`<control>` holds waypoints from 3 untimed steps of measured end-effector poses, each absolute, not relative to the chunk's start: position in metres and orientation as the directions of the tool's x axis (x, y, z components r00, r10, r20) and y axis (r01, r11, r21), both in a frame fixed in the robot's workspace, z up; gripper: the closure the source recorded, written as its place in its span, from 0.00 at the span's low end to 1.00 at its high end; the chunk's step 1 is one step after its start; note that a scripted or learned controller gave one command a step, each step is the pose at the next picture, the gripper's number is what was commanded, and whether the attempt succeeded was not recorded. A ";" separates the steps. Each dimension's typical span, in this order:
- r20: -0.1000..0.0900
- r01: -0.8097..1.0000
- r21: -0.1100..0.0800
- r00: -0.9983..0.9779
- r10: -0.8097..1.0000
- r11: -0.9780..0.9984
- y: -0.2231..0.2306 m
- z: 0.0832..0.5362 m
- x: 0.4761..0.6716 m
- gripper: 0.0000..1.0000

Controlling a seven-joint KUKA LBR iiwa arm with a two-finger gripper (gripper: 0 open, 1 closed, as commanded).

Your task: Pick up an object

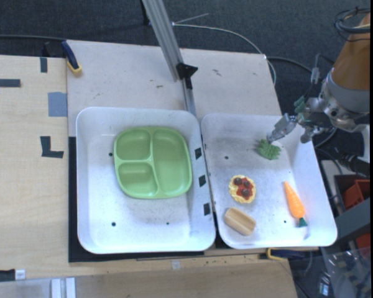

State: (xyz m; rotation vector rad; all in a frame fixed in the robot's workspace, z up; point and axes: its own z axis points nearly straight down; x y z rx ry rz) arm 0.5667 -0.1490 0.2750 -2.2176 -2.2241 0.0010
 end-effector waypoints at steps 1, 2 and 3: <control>0.000 1.000 -0.001 -0.003 1.000 0.003 -0.149 0.275 0.567 0.00; 0.000 1.000 -0.007 -0.002 1.000 0.002 -0.150 0.220 0.576 0.00; 0.000 1.000 -0.008 -0.001 1.000 0.001 -0.154 0.157 0.573 0.00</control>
